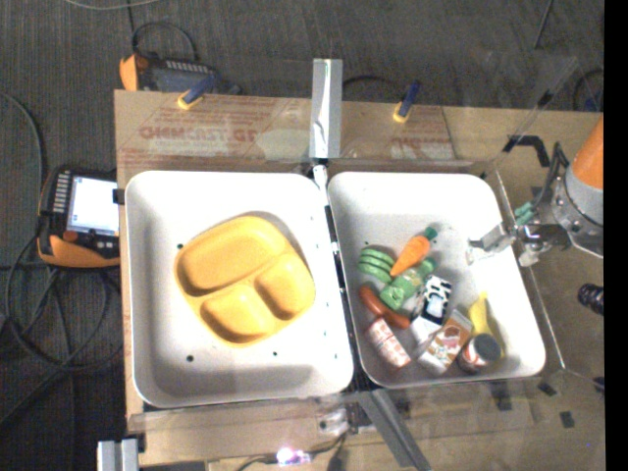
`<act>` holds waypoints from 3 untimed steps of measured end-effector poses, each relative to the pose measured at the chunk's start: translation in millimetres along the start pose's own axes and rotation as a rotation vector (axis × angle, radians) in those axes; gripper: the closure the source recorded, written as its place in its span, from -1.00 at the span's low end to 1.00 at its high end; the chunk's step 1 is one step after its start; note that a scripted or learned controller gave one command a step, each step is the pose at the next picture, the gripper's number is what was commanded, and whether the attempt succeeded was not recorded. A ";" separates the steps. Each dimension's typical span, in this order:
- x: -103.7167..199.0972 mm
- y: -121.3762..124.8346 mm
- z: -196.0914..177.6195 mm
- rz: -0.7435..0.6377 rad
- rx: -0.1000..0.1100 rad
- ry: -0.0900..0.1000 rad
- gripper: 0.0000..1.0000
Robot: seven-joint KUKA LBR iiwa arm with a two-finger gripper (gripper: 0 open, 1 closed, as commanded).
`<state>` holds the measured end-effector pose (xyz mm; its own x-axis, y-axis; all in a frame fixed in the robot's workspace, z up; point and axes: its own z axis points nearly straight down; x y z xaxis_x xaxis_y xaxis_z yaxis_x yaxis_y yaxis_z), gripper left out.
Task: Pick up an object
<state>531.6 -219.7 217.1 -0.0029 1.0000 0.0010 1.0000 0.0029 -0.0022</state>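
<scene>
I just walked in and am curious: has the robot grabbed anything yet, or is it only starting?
Only starting, it seems. The gripper sits over the right bin's right edge with nothing between its fingers. The carrot and other toys lie heaped in that bin. Reaching in, gripping and lifting all remain.

Grey arm with orange band reaching in from right, wrist low, gripper (491,240) pointing left

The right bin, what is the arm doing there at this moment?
The gripper hangs at the right edge of the right bin, apart from the toy pile: a carrot, a can, a small carton and others. It holds nothing yet. The left bin carries a yellow divided tray.
</scene>
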 end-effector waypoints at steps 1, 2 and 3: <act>48.4 46.6 72.5 0.014 0.001 -0.001 -1.00; 68.0 76.5 127.6 -0.122 -0.009 -0.007 -1.00; 67.2 77.8 117.4 -0.122 -0.014 -0.010 1.00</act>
<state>608.9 -152.2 99.6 -0.1243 0.9922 -0.0100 0.9922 0.1244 0.0111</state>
